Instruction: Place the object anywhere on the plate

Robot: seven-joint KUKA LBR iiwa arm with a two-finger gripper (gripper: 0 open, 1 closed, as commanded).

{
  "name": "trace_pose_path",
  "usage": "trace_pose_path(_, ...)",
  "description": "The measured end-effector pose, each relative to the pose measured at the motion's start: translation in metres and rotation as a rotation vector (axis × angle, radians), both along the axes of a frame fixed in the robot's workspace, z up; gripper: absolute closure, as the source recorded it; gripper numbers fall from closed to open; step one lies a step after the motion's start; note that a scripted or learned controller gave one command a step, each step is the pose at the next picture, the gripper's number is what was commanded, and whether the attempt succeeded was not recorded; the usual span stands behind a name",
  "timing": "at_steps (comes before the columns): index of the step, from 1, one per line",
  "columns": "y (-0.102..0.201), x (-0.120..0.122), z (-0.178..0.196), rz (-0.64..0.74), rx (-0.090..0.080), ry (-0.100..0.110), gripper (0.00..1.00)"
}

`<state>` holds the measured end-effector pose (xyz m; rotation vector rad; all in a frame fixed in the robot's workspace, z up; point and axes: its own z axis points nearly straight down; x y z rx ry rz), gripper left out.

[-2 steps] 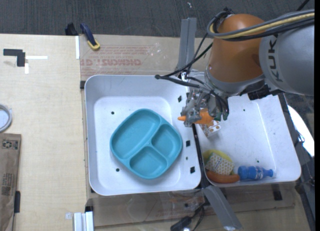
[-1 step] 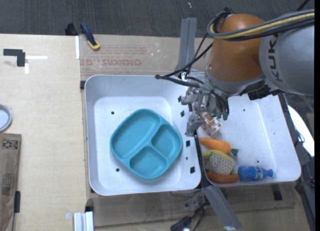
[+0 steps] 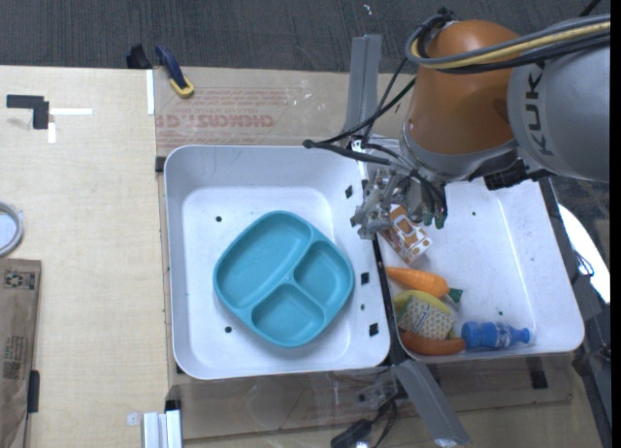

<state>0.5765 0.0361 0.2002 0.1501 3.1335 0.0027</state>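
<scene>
Pale wood bench (image 3: pixel 78 242) fills your left side, with dark carpet across the top and a sheet of brown cardboard (image 3: pixel 243 112) lying behind the bins. You have two shallow white bins side by side. Inside the left bin (image 3: pixel 184 194) sits the blue plate (image 3: pixel 283 278), a three-compartment dish, a little toward five o'clock from the bin's middle, with white floor showing all around it.

Your arm (image 3: pixel 485 87) comes in from three o'clock, its orange band over the back of the right bin (image 3: pixel 553 272), cables looping above it. The gripper (image 3: pixel 393 218) hangs at the dividing rims between the bins, at about two o'clock from the plate and apart from it. You can see a small orange-and-white box (image 3: pixel 409 236) right at its fingers, tilted, but whether they are clamped on it or merely beside it cannot be told from this angle.

Toward six o'clock from the gripper, the right bin's front left corner is crowded: an orange carrot (image 3: pixel 419 280), a pale textured piece (image 3: pixel 424 316) under it, a red-orange piece (image 3: pixel 432 345) at the front wall, and a small blue bottle (image 3: pixel 493 336) lying on its side toward three o'clock of those. A roll of tape (image 3: pixel 8 231) sits on the bench at your far nine o'clock.
</scene>
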Motion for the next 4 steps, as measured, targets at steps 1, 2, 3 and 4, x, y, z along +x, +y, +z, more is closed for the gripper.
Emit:
trace_pose_path(1,0.017,-0.048,-0.009,0.005,-0.001,0.005,1.00)
trace_pose_path(2,0.072,-0.092,0.015,0.086,-0.001,0.004,1.00)
trace_pose_path(3,0.091,-0.099,-0.026,0.127,-0.002,0.006,1.00)
trace_pose_path(4,0.179,-0.084,-0.062,0.233,-0.002,0.004,1.00)
